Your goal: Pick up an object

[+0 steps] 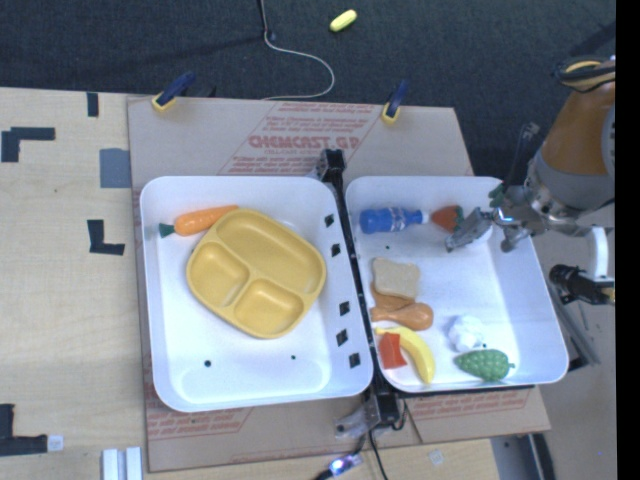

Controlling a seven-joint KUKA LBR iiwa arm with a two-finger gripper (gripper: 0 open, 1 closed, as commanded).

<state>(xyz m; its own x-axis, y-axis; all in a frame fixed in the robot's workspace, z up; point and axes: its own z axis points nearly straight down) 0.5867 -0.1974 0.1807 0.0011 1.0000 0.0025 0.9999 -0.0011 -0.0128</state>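
Green toy lies well below tool, seemingly empty.

Dark carpet covers the floor beyond a pale wooden bench. A thin cable and a small yellow piece, perhaps foam, lie there.

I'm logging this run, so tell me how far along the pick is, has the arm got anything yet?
Nothing looks picked yet. The gripper hangs over the far part of the right bin, close to the small red and orange item, with nothing visible between its fingers. The blue bottle, bread slice, banana and the other items lie in the bin. Descent, grasp and lift all remain.
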